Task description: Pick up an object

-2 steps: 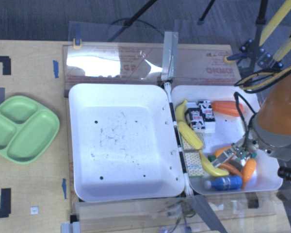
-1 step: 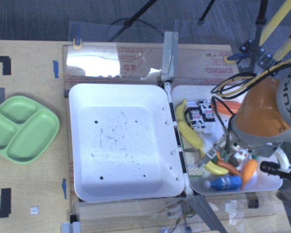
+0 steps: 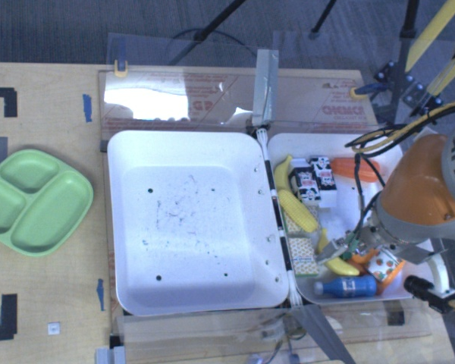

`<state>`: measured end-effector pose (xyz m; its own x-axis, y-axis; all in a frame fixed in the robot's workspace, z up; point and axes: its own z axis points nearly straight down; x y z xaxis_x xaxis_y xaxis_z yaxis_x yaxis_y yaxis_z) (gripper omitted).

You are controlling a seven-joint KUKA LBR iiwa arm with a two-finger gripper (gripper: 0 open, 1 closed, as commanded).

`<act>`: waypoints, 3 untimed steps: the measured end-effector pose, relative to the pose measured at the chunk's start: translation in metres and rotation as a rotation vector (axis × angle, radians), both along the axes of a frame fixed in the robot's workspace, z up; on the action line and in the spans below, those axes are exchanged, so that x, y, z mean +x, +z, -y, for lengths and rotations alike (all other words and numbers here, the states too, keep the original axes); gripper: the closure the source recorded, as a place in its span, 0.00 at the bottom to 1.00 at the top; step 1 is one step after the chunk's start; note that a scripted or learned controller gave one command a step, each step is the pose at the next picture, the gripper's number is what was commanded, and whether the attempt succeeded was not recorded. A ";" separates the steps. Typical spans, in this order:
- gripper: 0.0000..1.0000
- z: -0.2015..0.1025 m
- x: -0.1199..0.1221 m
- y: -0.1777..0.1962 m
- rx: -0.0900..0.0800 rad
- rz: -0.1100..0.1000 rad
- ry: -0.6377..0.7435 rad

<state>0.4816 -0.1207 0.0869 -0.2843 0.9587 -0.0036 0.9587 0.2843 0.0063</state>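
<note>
- Blue plastic bottle [image 3: 347,287] lies on its side along the near wall of the right-hand white bin [image 3: 341,144], closest to the lens among the objects.
- Left-hand shallow white bin [image 3: 189,211] is the largest thing on the bench; I see only faint scuffs and a few dark dots on its floor.
- Grey arm with its orange band [image 3: 417,188] reaches in from the right and hangs over the near right part of the right-hand bin, covering some of the clutter there.
- Green three-compartment plastic plate [image 3: 35,200] sits well apart on the wooden bench, left of both bins.
- Long yellow banana [image 3: 294,203] lies along the left wall of the right-hand bin; a black-and-white carton [image 3: 309,182] is just beside it.
- Gripper [image 3: 352,245] sits low among the objects; a small yellow curved piece [image 3: 341,265] lies just beneath its tip, touching or nearly so, with an orange-and-white packet [image 3: 384,268] beside it.
- Whether the tool is released or clenched, I cannot tell.
- Progress, as I judge it: the reach seems made, but nothing is visibly lifted, so the pick itself is not yet done.
</note>
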 end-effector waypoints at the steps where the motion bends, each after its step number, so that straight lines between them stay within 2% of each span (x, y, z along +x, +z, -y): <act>1: 1.00 0.000 0.001 0.010 0.000 0.005 -0.001; 2: 1.00 0.000 0.002 0.020 -0.001 0.007 -0.002; 3: 1.00 0.042 0.090 -0.001 0.001 -0.003 -0.318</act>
<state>0.5714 -0.1624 0.0863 0.0300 0.9995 -0.0018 0.9995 -0.0300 0.0040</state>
